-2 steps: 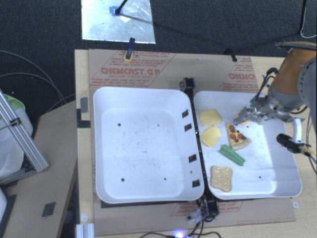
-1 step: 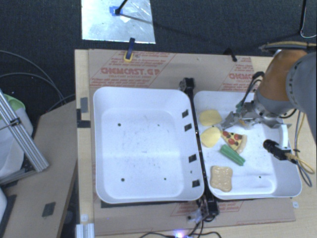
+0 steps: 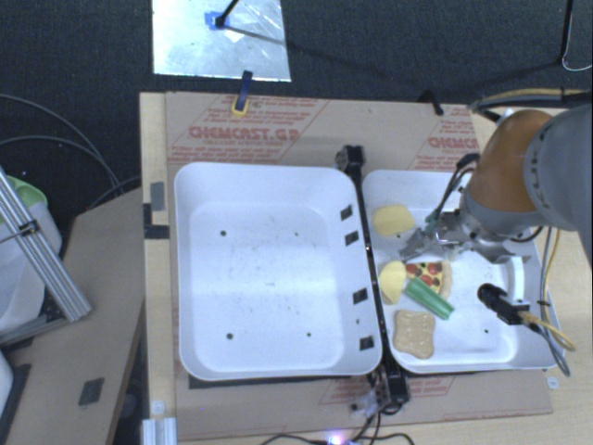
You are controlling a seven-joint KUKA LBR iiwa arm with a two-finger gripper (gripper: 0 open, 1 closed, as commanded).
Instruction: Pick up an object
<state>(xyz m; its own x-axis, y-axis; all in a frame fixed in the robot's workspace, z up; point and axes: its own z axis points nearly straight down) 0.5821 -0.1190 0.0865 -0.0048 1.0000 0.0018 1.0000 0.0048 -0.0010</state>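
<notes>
The right bin [image 3: 463,350] holds several toy foods. A yellow lemon-like piece [image 3: 393,219] lies near its back left. A smaller yellow piece [image 3: 393,281] sits below it, next to a pizza slice [image 3: 430,272] and a green stick [image 3: 428,298] lying across it. A tan toast slice [image 3: 414,333] rests at the front. My gripper [image 3: 428,240] hangs low over the bin between the lemon-like piece and the pizza slice, just above the pizza. Nothing shows between its fingers.
The left bin [image 3: 269,276] stands beside the right one, split from it by a black-clipped divider [image 3: 363,248]. The arm's grey body and orange band [image 3: 510,170] cover the right bin's back right. Cables [image 3: 542,323] trail along the right edge.
</notes>
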